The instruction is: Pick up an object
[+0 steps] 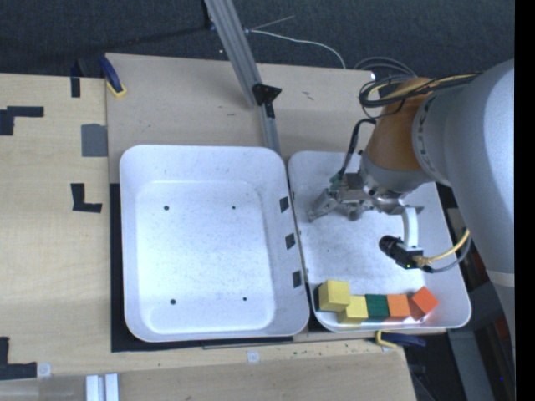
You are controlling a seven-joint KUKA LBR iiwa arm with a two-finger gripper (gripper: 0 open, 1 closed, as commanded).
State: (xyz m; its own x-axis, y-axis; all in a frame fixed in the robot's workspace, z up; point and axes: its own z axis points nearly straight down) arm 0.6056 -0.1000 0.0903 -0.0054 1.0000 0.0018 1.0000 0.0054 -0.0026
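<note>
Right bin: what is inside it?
Right bin holds blocks along its near wall: two yellow blocks, green block, two orange blocks. The gripper and arm cover some floor.

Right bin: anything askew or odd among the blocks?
Nothing damaged or spilled. The blocks crowd the right bin's near edge: one yellow block sits skewed, partly atop the row, and the orange-red block is turned against the corner. The gripper hovers apart from them.

Robotics lab: plywood bench (192,107) marked with black tape, two white bins (205,241), grey industrial arm (468,132) trailing cables at frame right, aluminium camera post (238,40) above.
</note>
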